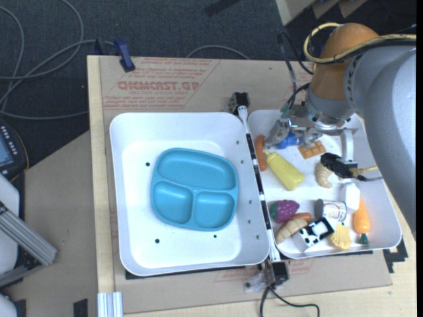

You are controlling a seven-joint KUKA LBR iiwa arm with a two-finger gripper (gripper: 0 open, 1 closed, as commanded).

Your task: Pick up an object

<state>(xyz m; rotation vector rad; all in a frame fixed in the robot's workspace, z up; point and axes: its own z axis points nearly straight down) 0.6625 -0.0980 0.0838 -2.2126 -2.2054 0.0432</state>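
My gripper (289, 135) hangs low over the far left part of the right bin (386, 233), under the grey wrist with its orange band. Just in front of it lie a yellow bottle (285, 170) and a small orange waffle piece (310, 150). An orange sausage-shaped toy (260, 152) lies along the bin's left wall. Something small and blue (276, 139) shows at the gripper's tip; I cannot tell whether it is a held thing or part of the gripper.
The left bin (129, 197) holds a blue divided plate (193, 187). Nearer in the right bin lie purple grapes (285, 209), a bread roll (291, 226), a small can (334, 211), a carrot (361, 220), a yellow cheese piece (342, 238) and a beige pastry (323, 176).
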